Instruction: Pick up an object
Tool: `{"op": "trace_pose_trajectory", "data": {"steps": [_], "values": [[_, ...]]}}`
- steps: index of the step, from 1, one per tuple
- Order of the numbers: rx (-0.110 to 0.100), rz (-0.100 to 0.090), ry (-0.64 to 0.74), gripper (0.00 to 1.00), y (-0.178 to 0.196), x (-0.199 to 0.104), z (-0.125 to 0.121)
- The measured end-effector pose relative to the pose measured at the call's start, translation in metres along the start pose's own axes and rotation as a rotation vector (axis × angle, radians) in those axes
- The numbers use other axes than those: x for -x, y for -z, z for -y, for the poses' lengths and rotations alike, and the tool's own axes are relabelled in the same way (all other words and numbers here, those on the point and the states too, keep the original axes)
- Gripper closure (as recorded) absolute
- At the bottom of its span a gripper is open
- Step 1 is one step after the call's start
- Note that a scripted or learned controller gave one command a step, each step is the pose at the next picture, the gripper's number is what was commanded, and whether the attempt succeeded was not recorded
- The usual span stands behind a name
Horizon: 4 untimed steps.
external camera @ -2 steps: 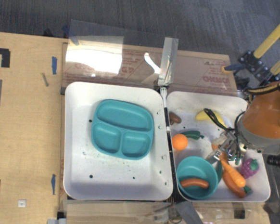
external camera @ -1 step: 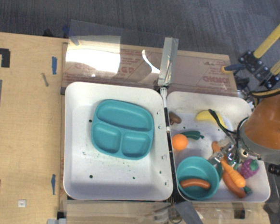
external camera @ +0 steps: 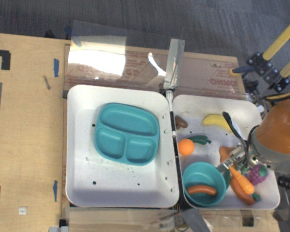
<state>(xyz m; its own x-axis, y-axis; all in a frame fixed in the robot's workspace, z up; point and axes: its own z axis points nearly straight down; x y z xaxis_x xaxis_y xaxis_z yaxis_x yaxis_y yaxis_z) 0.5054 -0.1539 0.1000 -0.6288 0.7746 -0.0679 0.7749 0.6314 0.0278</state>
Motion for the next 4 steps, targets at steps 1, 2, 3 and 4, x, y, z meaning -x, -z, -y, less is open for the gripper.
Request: {"op": "trace_pose_trajectory", "data": {"steps": [1,2,3,4], "values": [[-0.006,-0.024,0.006,1.0,0.007,-0.007,-0.001],[-0.011,-0.06,0.096,1.0,0.122,-0.066,-0.075],[-0.014,-0.07,0.37,1.0,0.085,-0.053,-0.017],[0.0,-0.06,0.577,1.0,-0.005,-0.057,-0.019]]}}
